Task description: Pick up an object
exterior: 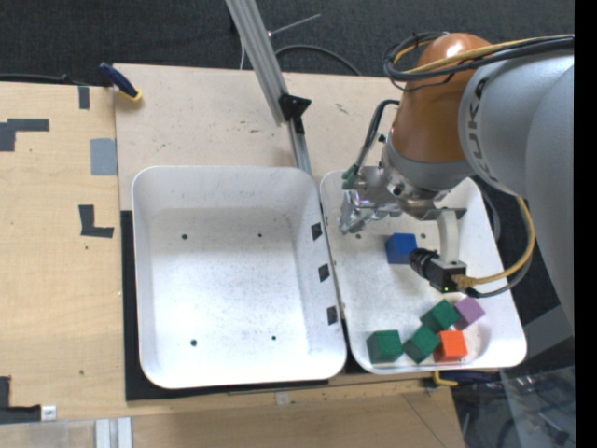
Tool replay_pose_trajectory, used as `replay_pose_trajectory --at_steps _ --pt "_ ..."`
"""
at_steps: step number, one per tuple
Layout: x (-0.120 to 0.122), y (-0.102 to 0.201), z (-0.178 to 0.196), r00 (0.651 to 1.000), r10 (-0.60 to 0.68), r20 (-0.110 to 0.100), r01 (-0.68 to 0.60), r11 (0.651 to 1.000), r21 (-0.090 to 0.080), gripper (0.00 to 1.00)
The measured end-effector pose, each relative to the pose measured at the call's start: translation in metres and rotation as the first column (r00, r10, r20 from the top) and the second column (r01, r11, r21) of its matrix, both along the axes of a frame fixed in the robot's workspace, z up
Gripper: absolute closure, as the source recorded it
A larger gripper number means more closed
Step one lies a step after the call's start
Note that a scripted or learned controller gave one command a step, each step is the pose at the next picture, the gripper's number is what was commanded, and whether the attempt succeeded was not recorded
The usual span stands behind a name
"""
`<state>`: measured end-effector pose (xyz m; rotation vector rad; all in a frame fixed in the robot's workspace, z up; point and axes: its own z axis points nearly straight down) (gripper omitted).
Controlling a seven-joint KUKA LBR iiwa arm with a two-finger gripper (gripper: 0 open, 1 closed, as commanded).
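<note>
Blocks lie in the bin [368, 287] on the right of the view, the one the arm reaches into. The gripper [353, 217] hangs low over that bin's far left corner, close to the wall shared with the neighbouring bin [224, 269]. The grey arm and its orange band [438, 91] loom above it. Whether the gripper is open or closed I cannot tell from where I stand; its tip is small and half lost against the white floor.

A blue cube [401, 247] lies nearest, just beside the gripper toward the middle of the bin and apart from it. The other blocks are bunched at the near end. A green block [383, 345] sits against the near wall, with a second green block [422, 343] touching it on the right. An orange cube [452, 344] comes next in the row. A third green block [440, 315] sits just behind those, with a purple block [469, 310] pressed against its right side.

Both bins rest on a pale wooden bench [187, 110]. A blue and yellow clamp [119, 79] lies near the bench's far left corner. A metal bar [256, 45] slants down from the top of the view to where the two bins' far rims meet. A patch of grey tape [104, 157] is stuck to the wood left of the bins.
</note>
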<state>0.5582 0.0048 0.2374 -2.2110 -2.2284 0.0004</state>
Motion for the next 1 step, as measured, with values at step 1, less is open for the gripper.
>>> replay_pose_trajectory --at_steps 1 --pt "0.0119 0.0608 0.0032 1.000 0.000 0.001 0.000 1.000 0.001 1.00"
